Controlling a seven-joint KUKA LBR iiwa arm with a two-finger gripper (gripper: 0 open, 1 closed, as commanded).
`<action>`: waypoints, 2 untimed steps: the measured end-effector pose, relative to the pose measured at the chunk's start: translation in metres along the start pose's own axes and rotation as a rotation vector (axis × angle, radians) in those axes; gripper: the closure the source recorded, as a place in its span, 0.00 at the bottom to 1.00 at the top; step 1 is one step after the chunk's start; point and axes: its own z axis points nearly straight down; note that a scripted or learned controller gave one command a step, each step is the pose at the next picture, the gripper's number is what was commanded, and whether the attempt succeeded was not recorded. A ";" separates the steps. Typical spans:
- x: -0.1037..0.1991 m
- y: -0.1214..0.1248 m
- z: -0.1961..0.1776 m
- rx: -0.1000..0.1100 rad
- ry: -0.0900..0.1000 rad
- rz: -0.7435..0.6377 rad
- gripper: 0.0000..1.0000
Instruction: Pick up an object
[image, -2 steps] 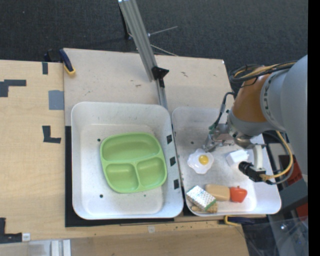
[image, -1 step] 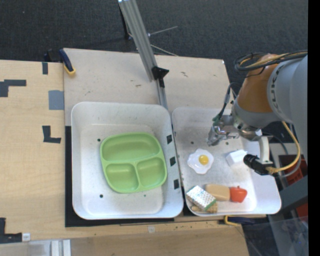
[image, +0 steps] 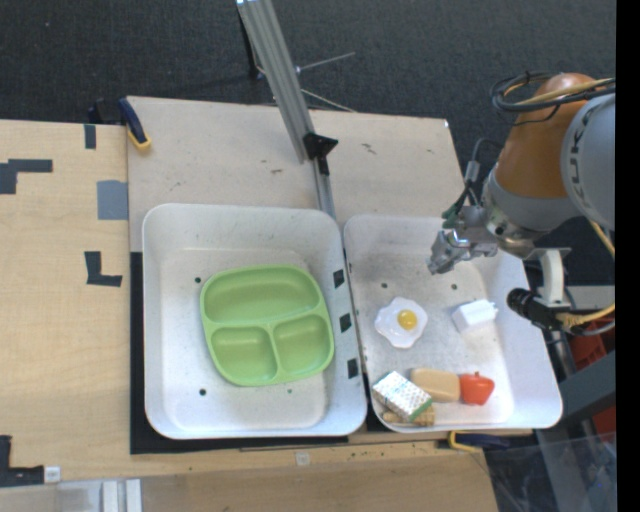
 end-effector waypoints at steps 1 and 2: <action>0.000 0.001 -0.018 0.004 0.001 0.000 1.00; 0.053 0.013 -0.028 0.005 0.003 -0.005 1.00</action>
